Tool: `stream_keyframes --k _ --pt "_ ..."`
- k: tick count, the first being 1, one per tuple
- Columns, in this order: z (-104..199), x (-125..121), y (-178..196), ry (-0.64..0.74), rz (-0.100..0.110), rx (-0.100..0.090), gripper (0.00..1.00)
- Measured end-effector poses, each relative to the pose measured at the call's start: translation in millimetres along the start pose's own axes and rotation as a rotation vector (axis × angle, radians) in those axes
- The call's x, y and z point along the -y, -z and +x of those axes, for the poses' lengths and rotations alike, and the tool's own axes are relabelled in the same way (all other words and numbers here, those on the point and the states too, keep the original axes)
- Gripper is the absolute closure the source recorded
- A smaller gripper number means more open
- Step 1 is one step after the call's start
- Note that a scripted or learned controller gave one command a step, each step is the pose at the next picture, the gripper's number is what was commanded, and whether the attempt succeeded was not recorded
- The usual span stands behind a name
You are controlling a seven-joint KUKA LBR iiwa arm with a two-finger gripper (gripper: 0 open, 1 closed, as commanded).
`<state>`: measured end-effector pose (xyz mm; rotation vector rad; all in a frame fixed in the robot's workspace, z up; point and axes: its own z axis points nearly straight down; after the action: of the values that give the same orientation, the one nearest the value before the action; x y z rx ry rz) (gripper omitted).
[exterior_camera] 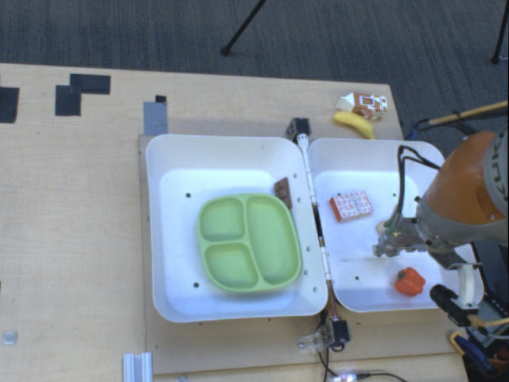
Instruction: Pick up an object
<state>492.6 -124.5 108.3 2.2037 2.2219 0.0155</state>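
Observation:
In the right bin (350,157) lie a red-and-white patterned block (351,205) near the middle and a red-orange pepper-like toy (409,282) toward the front right. My gripper (387,243) hangs low over the right bin's floor, between these two, a little right of the block and up-left of the red toy. The orange band and grey wrist (469,205) cover the bin's right side. Nothing shows between the fingers.
The left bin (179,213) holds a green three-part plate (249,242) and a small brown piece (282,188) by its right wall. Behind the bins lie a yellow banana toy (353,122) and a small packet (367,103). Cables run at the front right.

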Motion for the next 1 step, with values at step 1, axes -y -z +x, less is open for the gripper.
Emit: stream_keyframes --k 1 --pt "0.0 0.1 -0.1 0.000 0.000 0.000 0.00"
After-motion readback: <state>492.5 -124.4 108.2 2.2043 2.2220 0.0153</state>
